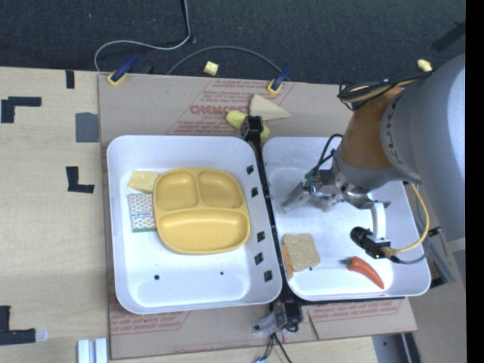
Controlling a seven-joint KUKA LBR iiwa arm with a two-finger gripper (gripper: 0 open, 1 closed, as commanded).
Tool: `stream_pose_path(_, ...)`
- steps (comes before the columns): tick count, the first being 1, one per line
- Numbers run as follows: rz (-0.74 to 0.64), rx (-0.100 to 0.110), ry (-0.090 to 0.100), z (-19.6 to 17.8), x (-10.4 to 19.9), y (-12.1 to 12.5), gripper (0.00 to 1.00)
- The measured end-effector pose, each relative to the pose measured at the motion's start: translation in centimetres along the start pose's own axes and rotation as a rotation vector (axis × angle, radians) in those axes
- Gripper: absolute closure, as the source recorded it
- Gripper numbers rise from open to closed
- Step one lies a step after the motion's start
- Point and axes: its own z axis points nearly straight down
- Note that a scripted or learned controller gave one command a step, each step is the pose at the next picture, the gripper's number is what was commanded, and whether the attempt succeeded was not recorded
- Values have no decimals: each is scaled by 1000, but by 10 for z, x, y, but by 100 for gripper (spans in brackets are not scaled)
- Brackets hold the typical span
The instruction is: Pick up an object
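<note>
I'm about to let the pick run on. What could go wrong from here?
1. The hand hangs over bare floor of the right bin, with the toast and the pepper lying apart from it, so a close here would likely grab nothing.
2. It is near the divider between the bins; a push leftward could hit it.
3. The cable loops low near the pepper and might drag it.

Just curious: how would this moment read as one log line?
arm over right bin | gripper low, nothing held | toast, pepper untouched | tray left bin
</note>
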Motion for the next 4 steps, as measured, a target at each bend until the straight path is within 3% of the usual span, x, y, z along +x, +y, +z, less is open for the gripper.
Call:
stream_pose_path(1, 10, 1, 0, -1, 10, -96, 0)
stream_pose_path(2, 12, -6, -4, -152, -52, -94, 0)
stream_pose_path(3, 11, 14, 3, -81, -78, -98, 0)
stream_pose_path(4, 7, 3, -1, 3, -2, -95, 0)
